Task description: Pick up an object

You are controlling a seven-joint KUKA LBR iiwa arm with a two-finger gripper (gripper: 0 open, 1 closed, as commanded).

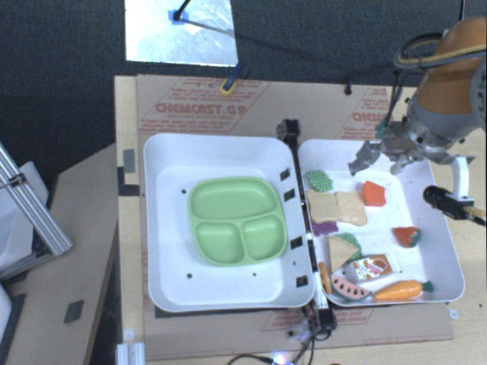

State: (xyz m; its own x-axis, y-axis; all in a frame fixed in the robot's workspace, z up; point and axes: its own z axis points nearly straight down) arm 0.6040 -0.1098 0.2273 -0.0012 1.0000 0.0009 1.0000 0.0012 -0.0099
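The right bin point(445, 238) holds several toy foods: a green leafy piece point(319, 179), a bread slice point(339, 207), an orange-red block point(374, 193), a red strawberry-like piece point(407, 236), a small carton point(370, 267), a watermelon slice point(350, 289) and a carrot point(397, 290). My gripper point(380, 160) hangs over the far part of this bin, above and just behind the orange-red block. Its two fingers are spread apart, open, with nothing between them.
The left bin point(163, 204) holds a green divided plate point(236, 220). A black divider point(298, 204) runs between the bins. A black and white part of the arm point(449, 192) hangs over the right bin's far right side. A foil sheet point(183, 21) lies behind the bench.
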